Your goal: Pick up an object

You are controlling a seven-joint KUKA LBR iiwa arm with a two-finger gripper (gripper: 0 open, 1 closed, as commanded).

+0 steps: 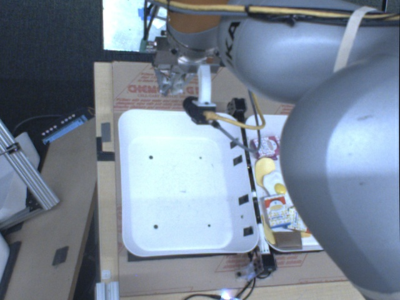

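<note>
My gripper (170, 85) hangs under the orange-banded wrist, over the cardboard just beyond the far rim of the left bin (128, 167). Nothing shows beneath it. The objects lie in the right bin (312, 247), which the grey arm mostly covers. At that bin's left side I see a pink and white round packet (267, 146), a yellow curved piece (265, 167), a colourful printed box (281, 215) and a brown block (288, 240). All of them sit well to the right of the gripper and nearer the camera.
A black cable clip (199, 110) and yellow cable hang from the wrist over the left bin's far right corner. Black clips (243, 199) line the divide between the bins. An aluminium frame (28, 174) stands at the left, off the bench.
</note>
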